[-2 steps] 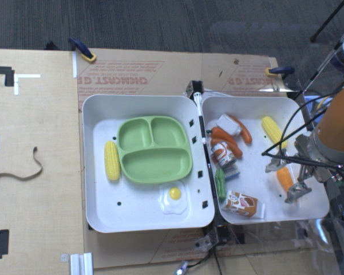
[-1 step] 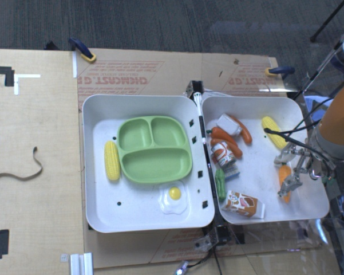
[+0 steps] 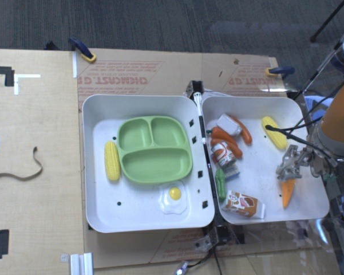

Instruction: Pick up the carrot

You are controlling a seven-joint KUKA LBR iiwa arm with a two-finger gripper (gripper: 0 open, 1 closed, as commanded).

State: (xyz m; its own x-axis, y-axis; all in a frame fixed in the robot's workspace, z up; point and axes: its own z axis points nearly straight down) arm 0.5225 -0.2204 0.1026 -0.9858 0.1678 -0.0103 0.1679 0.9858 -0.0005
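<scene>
Right bin [image 3: 309,211], near its right wall: carrot [image 3: 287,192], long axis roughly upright in view, tip nearest camera; gripper [image 3: 288,166] directly above its top end, touching; grip state: cannot tell

a dark grey carpeted floor [image 3: 160,13] runs across the far side of the scene, evenly lit with no hard shadows. nearer in sits the pale wooden bench top [image 3: 34,211], light plywood grain showing on the left. a sheet of brown cardboard [image 3: 137,73] with red printing lies over the bench, and a blue and yellow clamp [image 3: 82,48] pins its far left corner while another clamp [image 3: 279,71] grips the far right. black corner marks [image 3: 3,76] and white tape [image 3: 28,77] sit on the wood at far left. a thin dark cable [image 3: 20,173] curls on the left.
</scene>
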